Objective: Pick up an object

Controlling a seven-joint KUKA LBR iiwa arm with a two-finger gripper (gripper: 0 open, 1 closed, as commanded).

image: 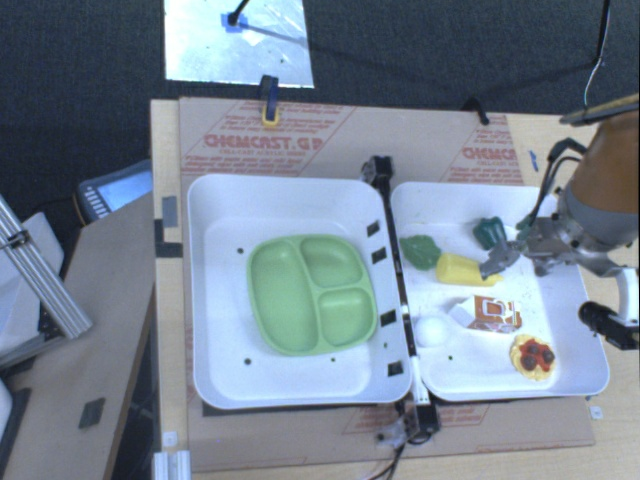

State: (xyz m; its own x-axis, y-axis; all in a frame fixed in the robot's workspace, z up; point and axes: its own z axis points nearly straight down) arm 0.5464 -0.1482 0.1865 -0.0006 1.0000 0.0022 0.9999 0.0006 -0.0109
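Gripper (497,264) hangs low over the right bin (590,373), fingers slightly parted with nothing between them, their dark tips just above the yellow piece (462,269). Its arm (605,193) comes in from the right edge, wrist tilted left and down.

Nearest the front rim lies a pizza slice (532,356); behind it, a carton (492,313) and a white ball (432,331) beside the divider. Bare floor runs along the front wall. Farther back sit the yellow piece, a green pepper (420,251) and a dark green object (489,232), close together, with free space behind them. The left bin (215,268) holds a green tray (310,293), open floor all around it.
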